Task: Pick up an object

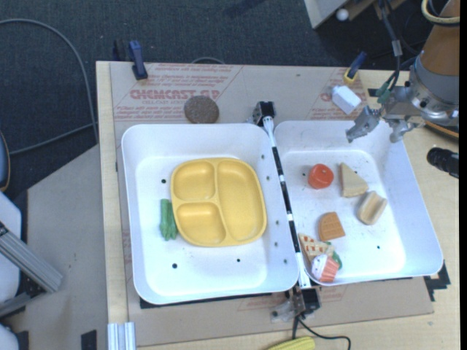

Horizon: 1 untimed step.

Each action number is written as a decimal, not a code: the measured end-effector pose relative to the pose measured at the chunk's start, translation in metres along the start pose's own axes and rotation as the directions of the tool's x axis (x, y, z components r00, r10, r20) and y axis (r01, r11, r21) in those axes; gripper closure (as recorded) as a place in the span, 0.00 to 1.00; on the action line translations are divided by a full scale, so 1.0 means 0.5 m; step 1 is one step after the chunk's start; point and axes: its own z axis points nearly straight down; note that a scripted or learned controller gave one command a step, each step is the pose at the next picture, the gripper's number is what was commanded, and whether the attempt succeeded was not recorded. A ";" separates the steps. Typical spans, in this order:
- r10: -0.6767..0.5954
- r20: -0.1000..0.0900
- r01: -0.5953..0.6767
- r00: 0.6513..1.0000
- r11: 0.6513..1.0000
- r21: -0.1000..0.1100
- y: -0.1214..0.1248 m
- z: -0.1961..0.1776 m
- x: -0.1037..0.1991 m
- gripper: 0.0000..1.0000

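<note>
The bench (219, 93) is covered in printed cardboard. Two white bins (146, 261) sit side by side on it. A brown disc (201, 110) lies just behind the left bin.

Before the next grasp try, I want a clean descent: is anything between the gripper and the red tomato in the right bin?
Nothing visible blocks it. The gripper hangs over the right bin's far edge; the tomato lies apart from the bread wedge beside it.

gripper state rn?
Two-finger gripper: open, holding nothing, above the far edge of the right white bin.
</note>
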 end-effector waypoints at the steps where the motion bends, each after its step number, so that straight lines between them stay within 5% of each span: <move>1: 0.001 -0.001 -0.001 1.000 1.000 0.002 -0.115 0.297 0.104 0.00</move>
